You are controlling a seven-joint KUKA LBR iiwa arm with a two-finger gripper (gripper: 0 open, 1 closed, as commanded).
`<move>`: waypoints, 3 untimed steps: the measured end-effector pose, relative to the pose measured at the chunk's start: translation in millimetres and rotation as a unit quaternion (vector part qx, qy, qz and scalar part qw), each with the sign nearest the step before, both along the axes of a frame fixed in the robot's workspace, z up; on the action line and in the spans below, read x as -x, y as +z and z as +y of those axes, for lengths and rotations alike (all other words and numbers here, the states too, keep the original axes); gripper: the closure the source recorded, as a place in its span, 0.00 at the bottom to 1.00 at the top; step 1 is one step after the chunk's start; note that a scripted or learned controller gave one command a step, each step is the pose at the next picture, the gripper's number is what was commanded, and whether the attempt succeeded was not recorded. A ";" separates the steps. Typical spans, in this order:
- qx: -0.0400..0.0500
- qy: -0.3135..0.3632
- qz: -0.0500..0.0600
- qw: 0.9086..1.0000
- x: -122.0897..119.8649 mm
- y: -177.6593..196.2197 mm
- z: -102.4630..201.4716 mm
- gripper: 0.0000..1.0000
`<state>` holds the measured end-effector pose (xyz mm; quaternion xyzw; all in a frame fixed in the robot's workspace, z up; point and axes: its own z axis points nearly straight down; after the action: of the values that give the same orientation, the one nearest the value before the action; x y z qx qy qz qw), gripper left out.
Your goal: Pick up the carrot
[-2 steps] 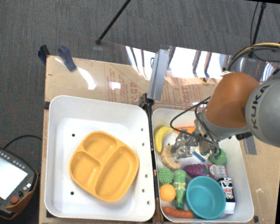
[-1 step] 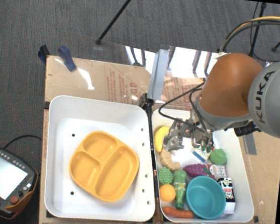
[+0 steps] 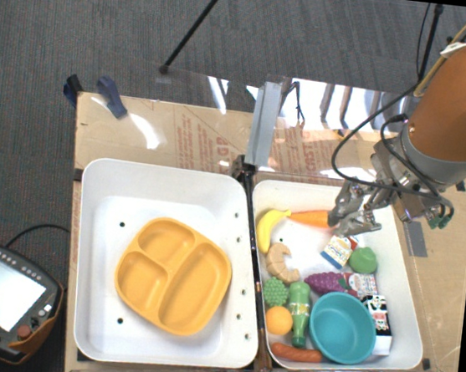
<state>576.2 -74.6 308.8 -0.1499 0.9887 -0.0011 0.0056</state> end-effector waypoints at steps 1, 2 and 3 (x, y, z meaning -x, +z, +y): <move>-0.001 0.159 0.007 0.987 82.2 -62.6 -62.2 1.00; 0.000 0.255 0.005 0.967 66.1 -77.9 -123.3 1.00; 0.000 0.406 0.005 0.914 67.9 -89.0 -133.8 1.00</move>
<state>508.3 -208.4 219.9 -0.5387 0.8425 0.0024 0.0008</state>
